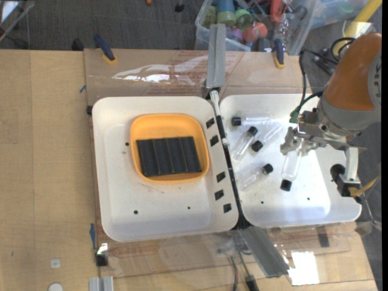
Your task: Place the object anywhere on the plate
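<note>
Two white bins face you; jaws (295, 145) hang above the right bin's vials (290, 173), grip state unclear, orange plate (168, 124) left.

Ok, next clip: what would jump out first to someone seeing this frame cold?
Most striking is the orange plate in the left bin, with a dark ribbed block lying on it. Next, the grey arm with its orange band reaches over the right bin, its gripper low among several clear vials with black caps. A clear tub of colourful toys sits behind the bins.
</note>
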Action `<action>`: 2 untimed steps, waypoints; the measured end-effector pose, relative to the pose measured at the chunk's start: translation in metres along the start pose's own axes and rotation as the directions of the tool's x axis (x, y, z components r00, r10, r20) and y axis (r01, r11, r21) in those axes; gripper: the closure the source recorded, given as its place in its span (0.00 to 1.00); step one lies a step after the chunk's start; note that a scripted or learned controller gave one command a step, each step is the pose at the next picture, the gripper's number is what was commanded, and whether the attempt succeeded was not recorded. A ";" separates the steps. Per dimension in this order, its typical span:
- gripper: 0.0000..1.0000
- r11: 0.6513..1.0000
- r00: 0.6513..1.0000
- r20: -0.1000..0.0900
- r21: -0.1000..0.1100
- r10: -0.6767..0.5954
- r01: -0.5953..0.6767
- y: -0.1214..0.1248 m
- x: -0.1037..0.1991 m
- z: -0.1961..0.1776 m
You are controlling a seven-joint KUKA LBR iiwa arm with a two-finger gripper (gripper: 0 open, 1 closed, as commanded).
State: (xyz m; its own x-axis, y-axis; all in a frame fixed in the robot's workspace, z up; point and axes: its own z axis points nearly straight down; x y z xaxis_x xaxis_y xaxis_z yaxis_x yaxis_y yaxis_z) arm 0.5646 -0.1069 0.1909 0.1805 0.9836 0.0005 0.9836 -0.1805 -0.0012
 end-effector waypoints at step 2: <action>1.00 0.949 0.949 0.002 -0.003 -0.315 0.315 0.063 0.041 0.007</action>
State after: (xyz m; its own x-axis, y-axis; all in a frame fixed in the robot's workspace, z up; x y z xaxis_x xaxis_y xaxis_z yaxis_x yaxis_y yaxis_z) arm 0.6338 -0.0775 0.1842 -0.1381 0.9904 -0.0014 0.9904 0.1381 0.0021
